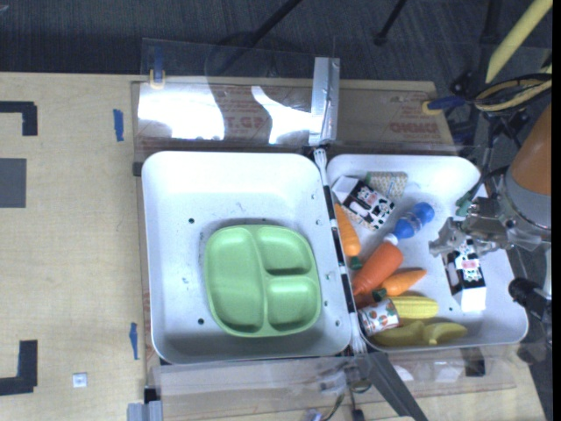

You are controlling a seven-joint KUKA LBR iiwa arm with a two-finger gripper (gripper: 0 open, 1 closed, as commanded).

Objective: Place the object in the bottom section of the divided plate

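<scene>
We judge it the pick step; gripper, finger state we cannot tell, hovers over a black-and-white carton just beneath; next it needs a grasp, then carry left to the divided plate.

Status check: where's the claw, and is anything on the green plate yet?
Claw over right bin, above the black-and-white carton. Green divided plate in left bin, nothing on it. Toy carrots crowd the divider.

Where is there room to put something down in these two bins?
The green divided plate has three bare sections, and the left bin is bare white behind it. The right bin is crowded: carrots, corn, a banana and cartons fill its left and front.
</scene>
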